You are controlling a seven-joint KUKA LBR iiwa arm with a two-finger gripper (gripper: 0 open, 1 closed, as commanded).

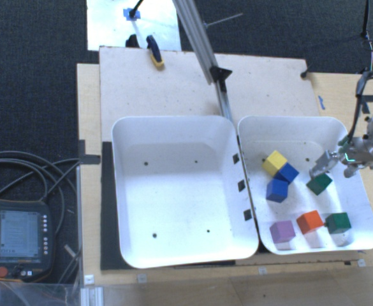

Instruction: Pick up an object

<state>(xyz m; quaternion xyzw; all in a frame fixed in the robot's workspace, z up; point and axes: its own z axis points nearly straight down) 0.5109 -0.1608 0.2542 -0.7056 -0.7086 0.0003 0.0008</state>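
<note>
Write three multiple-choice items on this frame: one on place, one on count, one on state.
1. Where are the blocks?
A. left bin
B. right bin
C. bench

2. How many green blocks?
A. none
B. one
C. two

3. The yellow block and the blue block next to it are:
A. touching
B. far apart
C. in different bins

Key: B, all six lie in the right bin; C, one green block by the gripper, another near the corner; A, the yellow block touches a blue block.
</note>
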